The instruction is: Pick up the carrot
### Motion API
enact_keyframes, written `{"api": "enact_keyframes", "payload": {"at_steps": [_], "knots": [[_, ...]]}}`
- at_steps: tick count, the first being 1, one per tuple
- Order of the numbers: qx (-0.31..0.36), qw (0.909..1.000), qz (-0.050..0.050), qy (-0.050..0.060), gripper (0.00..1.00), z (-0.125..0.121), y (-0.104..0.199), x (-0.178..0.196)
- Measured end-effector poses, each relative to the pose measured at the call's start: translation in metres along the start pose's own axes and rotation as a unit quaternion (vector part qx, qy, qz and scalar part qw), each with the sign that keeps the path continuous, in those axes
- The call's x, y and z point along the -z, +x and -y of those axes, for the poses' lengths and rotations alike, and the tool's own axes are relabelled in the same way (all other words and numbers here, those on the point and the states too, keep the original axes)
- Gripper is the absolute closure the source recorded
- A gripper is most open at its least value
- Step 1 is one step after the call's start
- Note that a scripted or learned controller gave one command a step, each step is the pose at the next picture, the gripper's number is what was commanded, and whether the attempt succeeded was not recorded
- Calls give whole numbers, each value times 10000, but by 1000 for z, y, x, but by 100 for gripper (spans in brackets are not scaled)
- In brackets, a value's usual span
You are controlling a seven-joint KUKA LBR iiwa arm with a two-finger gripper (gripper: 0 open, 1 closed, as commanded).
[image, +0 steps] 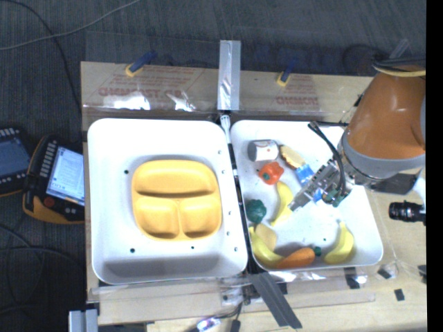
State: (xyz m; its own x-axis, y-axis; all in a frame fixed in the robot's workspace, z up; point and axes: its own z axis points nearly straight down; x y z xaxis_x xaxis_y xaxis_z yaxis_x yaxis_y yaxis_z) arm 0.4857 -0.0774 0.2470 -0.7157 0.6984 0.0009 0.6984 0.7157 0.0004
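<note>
The orange carrot lies flat along the front wall of the right bin, between a yellow fruit piece and a banana. My gripper hangs over the middle of that bin, above and behind the carrot, with its tip next to a curved banana. It is apart from the carrot and nothing shows in its grasp. The orange-banded wrist reaches in from the right.
The right bin also holds a grey-white can, a red-orange pepper, a tan cookie-like piece, a blue item and a dark green piece. A yellow divided plate rests in the left bin.
</note>
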Motion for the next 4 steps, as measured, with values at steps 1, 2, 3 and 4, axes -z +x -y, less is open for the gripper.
{"api": "enact_keyframes", "payload": {"at_steps": [1, 2, 3, 4], "knots": [[826, 9966, 31, -9, 100, 5, -21, 170], [823, 9966, 31, -6, 0, 5, -21, 170], [820, 9966, 58, -11, 100, 5, -23, 180], [819, 9966, 58, -8, 0, 5, -23, 180]]}}
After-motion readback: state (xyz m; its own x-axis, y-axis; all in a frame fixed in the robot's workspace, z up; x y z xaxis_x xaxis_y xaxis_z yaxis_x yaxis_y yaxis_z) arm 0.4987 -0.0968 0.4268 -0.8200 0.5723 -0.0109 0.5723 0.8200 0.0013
